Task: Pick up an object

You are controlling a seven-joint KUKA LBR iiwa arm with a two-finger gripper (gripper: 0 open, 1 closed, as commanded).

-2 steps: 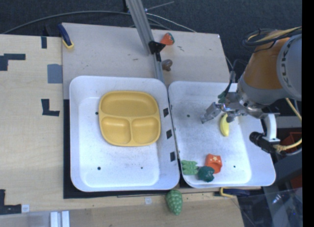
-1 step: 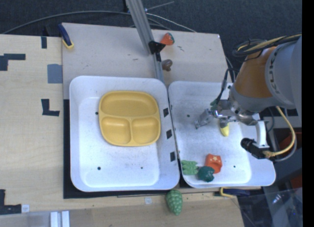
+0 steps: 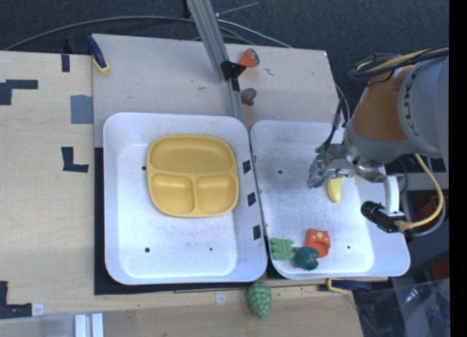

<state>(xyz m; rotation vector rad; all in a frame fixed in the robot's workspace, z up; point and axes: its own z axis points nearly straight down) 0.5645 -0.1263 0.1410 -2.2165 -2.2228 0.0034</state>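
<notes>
A green bumpy toy [image 3: 258, 299] is lying on the tabletop [image 3: 168, 87] at the near edge, just outside the two bins and close to the gap between them. Just inside the near rim of the right bin [image 3: 292, 153], a small green piece [image 3: 282, 246] and a dark teal lump [image 3: 306, 258] are sitting side by side, with an orange-red object [image 3: 318, 238] touching the teal one on its far side. In the left bin [image 3: 124, 211], a yellow three-compartment plate [image 3: 193, 175] is resting flat toward the far half.

Further up the right bin, the claw [image 3: 325, 173] is hanging low over the bin floor, and a small yellow object [image 3: 334, 190] is lying right beside it on its near side; from this slant it is not clear whether the fingers are spread or closed, nor whether they are touching the yellow piece. The grey arm with its orange band [image 3: 383, 106] is reaching in from the right above that bin.

Beyond the bins, a small brownish object [image 3: 249, 96] and an orange-red one [image 3: 249, 57] are sitting on the bare board beside a slanted metal rail [image 3: 208, 22]. A blue and yellow tool [image 3: 98, 54] is lying at the far left corner.
</notes>
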